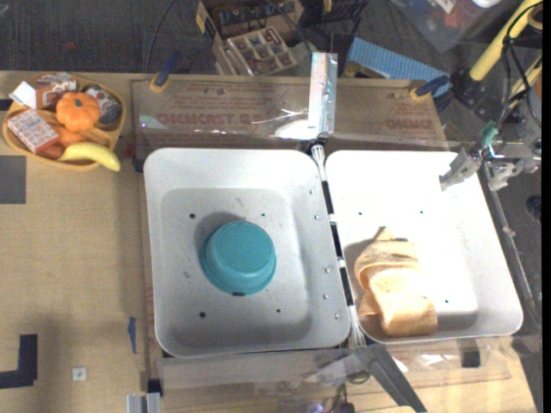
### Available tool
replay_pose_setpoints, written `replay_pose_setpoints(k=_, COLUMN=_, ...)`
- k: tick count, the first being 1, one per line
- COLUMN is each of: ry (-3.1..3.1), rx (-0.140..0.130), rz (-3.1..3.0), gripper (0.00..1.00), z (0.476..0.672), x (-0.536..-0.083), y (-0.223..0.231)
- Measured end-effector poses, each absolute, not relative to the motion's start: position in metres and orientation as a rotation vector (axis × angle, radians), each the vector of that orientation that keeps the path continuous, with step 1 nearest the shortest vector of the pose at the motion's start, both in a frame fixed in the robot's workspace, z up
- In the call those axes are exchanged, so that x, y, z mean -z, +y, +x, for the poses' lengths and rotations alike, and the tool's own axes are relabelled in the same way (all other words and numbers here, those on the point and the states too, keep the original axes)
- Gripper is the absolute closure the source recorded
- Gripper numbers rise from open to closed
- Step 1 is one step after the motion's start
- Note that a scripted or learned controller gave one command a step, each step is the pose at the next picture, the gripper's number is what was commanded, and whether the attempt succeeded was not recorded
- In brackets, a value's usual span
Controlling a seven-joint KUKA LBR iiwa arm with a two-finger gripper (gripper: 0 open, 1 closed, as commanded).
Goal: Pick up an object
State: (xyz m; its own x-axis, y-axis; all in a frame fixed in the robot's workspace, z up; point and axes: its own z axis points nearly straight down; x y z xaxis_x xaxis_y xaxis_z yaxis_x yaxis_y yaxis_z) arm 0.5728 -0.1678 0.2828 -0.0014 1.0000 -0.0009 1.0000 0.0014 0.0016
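A teal bowl (239, 257) lies upside down in the middle of the left bin (172, 179). A tan, bread-like lump (394, 286) rests in the right bin (465, 248), near its front left corner. My gripper (461, 169) appears as a small grey metal piece over the far right corner of the right bin. It is well apart from both objects, and nothing is visible in it.
A basket (17, 136) with a banana, a small pumpkin and boxes sits at the far left of the bench. Clear plastic sheeting and a metal divider (323, 93) stand behind the bins. Cables and clutter fill the back right.
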Motion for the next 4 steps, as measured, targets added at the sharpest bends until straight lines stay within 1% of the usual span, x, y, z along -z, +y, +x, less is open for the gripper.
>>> replay_pose_setpoints(k=1, ry=2.22, rx=0.0, rz=2.223, gripper=0.0, z=0.532, x=-0.147, y=-0.15)
replay_pose_setpoints(k=2, ry=1.9, rx=-0.012, rz=2.493, gripper=0.0, z=0.502, x=-0.09, y=-0.127)
replay_pose_setpoints(k=3, ry=2.174, rx=-0.013, rz=2.252, gripper=0.0, z=0.566, x=-0.09, y=-0.125)
replay_pose_setpoints(k=4, ry=2.458, rx=-0.01, rz=1.936, gripper=0.0, z=0.607, x=-0.091, y=-0.105)
